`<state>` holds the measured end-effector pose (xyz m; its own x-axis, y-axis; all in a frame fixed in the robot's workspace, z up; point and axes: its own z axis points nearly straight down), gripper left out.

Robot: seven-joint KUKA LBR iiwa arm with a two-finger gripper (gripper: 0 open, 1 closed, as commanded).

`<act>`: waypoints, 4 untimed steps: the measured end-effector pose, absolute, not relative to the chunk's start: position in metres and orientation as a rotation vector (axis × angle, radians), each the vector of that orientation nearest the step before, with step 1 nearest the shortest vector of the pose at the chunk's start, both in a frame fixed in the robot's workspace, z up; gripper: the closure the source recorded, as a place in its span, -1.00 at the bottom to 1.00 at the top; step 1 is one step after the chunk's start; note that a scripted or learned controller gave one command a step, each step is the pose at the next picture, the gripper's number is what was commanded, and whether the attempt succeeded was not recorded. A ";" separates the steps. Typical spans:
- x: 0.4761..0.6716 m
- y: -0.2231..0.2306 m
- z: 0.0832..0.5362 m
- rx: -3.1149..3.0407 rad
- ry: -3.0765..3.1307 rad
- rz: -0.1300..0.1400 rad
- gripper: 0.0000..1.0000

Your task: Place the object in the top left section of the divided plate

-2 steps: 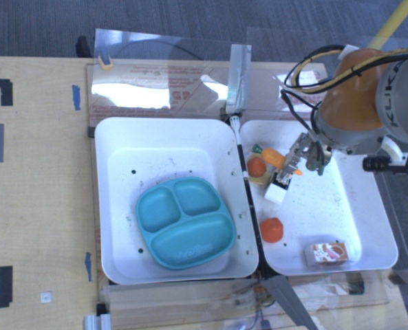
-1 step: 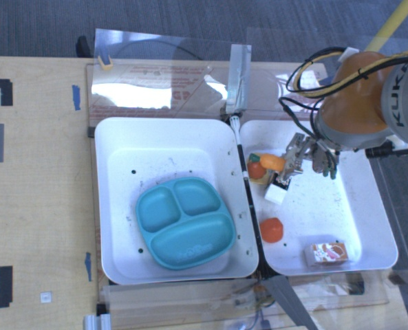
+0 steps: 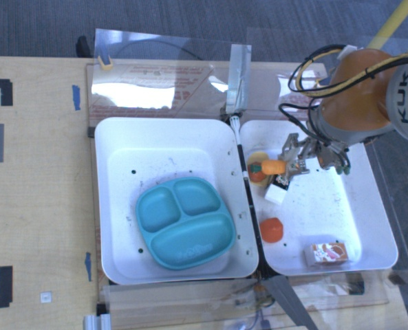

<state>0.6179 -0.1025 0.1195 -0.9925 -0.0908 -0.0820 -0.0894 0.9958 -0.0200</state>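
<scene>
Over the right bin (image 3: 369, 205), the gripper (image 3: 291, 162) hangs by a carrot (image 3: 271, 166).
Jaws' state: cannot tell. Blue plate (image 3: 185, 222) sits in left bin (image 3: 121, 157).

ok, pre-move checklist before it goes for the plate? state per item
1. Object in the gripper: cannot tell. An orange piece lies right at it, but a grip is not visible.
2. Divided plate in the left bin, sections up: ok.
3. Top left section free of objects: ok.
4. Path over the wall between the bins: cannot tell; height does not read from this view.
5. Other items in the right bin, the orange-red piece and the small packet, away from the gripper: ok.
</scene>
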 end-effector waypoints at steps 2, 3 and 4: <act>0.613 -0.098 0.119 -0.569 3.017 -0.040 1.00; 0.609 -0.100 0.119 -0.579 3.032 -0.029 1.00; 0.591 -0.098 0.119 -0.559 3.021 -0.035 1.00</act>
<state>0.5908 -0.0975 0.1188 -0.9314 -0.3582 -0.0640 -0.3567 0.9336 -0.0348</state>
